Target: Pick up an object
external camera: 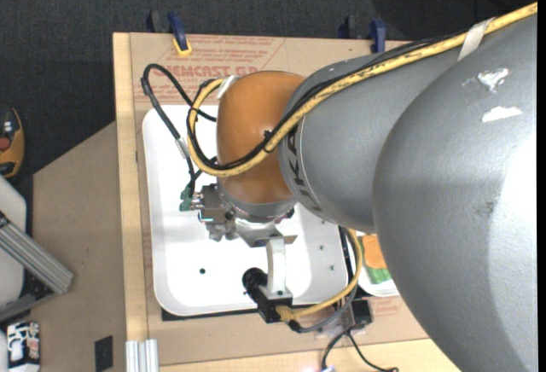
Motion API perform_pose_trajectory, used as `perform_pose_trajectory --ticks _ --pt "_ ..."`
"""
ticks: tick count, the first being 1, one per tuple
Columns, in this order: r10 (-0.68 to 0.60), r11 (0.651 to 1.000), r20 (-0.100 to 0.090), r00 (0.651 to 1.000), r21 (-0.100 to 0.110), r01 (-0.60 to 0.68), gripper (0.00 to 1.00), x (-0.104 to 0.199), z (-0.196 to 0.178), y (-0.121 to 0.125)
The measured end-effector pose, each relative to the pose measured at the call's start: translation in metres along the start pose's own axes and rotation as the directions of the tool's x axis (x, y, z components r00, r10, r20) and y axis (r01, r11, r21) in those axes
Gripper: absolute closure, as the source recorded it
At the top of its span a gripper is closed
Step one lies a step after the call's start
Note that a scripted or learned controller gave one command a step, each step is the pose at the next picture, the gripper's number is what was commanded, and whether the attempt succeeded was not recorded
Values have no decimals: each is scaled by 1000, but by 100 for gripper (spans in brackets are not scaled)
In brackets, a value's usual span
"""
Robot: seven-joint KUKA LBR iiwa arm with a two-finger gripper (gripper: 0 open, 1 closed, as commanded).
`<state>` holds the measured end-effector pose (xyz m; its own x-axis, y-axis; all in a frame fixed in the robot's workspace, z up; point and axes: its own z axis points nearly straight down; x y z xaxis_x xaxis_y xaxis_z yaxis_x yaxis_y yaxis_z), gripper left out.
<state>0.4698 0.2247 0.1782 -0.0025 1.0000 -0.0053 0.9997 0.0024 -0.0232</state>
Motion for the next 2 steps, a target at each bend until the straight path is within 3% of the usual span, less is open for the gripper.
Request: perform_pose_trajectory --ticks 1,2 --pt "0 999 -13 1000 -38 -1 100 0 -146 8" --pt "6 1000 -5 1000 -29 -6 100 -2 -122 120"
